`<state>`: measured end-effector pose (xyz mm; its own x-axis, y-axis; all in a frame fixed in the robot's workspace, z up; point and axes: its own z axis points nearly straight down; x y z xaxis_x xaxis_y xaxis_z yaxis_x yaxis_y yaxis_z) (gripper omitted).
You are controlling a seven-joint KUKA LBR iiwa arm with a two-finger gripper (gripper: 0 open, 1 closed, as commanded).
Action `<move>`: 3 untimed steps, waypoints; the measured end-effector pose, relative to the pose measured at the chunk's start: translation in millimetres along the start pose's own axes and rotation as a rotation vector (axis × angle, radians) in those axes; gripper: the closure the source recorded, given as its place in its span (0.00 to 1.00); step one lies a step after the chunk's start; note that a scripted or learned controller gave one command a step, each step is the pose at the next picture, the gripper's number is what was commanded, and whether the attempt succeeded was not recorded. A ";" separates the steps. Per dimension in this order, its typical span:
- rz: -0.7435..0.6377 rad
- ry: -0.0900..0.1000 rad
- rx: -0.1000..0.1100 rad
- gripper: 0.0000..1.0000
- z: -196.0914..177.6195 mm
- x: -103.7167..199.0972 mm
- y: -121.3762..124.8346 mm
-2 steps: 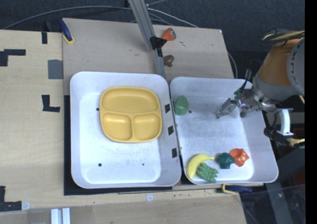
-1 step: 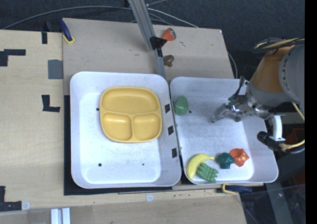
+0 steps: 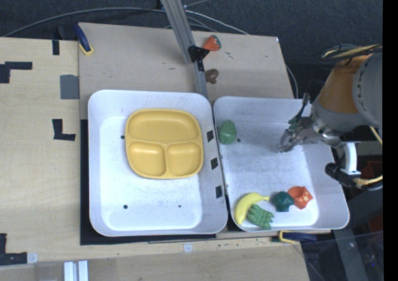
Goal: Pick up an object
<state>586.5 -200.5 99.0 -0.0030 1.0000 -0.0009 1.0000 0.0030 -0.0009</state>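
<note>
In the right bin (image 3: 261, 168) lie a green round toy (image 3: 227, 131) near its left wall, and at the front a yellow banana (image 3: 246, 202), a light green knobbly toy (image 3: 260, 216), a dark teal toy (image 3: 282, 200) and an orange-red toy (image 3: 301, 196). My gripper (image 3: 288, 140) hangs low over the bin's right middle, well right of the green round toy and behind the front cluster. I see nothing between its fingers.
The left bin (image 3: 109, 208) holds a yellow divided plate (image 3: 165, 143). A grey pole (image 3: 176, 9) rises behind the bins, with an orange clip (image 3: 212, 43) and a brown piece (image 3: 212, 76) beside it. The arm's orange band (image 3: 341, 90) sits at the right edge.
</note>
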 end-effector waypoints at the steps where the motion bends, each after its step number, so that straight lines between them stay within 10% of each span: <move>1: 0.001 -0.001 -0.006 1.00 -62.0 -2.1 -3.3; 3: 0.001 -0.001 -0.006 1.00 -179.4 -2.1 -1.1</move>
<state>585.6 -202.4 278.4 -0.0021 1.0000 -0.0019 1.0000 0.0021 0.0051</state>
